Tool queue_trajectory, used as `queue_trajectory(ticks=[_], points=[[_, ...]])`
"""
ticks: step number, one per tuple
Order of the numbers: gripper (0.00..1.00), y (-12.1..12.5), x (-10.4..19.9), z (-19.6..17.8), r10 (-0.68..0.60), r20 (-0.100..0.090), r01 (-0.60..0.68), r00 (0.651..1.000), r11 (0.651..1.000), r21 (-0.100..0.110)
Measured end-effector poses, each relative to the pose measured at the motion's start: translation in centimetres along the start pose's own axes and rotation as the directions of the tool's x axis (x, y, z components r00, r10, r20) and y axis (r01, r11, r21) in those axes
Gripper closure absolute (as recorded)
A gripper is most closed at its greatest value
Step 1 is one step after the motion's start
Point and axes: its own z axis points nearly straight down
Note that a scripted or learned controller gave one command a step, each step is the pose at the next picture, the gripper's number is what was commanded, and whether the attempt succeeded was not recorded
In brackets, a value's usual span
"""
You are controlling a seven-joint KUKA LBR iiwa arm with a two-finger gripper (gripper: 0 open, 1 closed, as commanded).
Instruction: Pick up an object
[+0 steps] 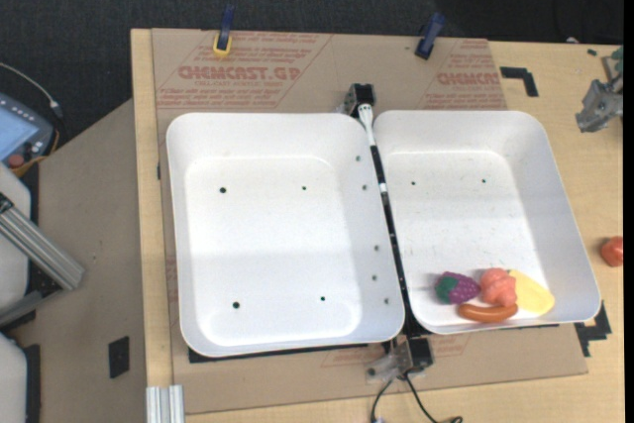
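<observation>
Toy foods clustered in the right white bin's near corner.
A purple plastic grape bunch, orange lumpy toy, yellow piece and red sausage lie touching; the grey tool sits beyond the bin's far-right side, its opening impossible to tell.

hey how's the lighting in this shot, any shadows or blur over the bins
Camera view: light is uneven, a soft shadow band darkens the near half of the left bin; the right bin is brighter, close to washed out. The toys look soft-edged, slightly blurred; no hard glare.
</observation>
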Motion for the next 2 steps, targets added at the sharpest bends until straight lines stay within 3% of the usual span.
queue_trajectory(ticks=[2], points=[[1.0, 0.1, 0.0, -2.1, -0.001, 0.004, 0.001, 1.0, 1.0, -0.007]])
